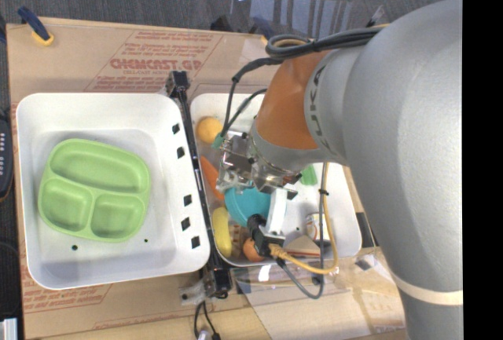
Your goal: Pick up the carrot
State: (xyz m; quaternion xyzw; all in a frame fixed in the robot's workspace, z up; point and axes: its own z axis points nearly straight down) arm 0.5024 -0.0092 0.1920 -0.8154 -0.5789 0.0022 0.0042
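The carrot (209, 173) is a slim orange piece lying along the left wall of the right bin (203, 107), partly covered by the arm. My gripper (236, 167) hangs low over this bin, just right of the carrot and above a teal item (245, 206). The grey arm with its orange band (287, 115) hides most of the bin's contents.
A yellow-orange ball (208, 129) lies at the back of the right bin. A yellow piece (222, 233) and a small orange piece (251, 250) lie at its front. The left bin (31, 118) holds a green divided plate (94, 191). Cables (302, 266) trail over the front rim.
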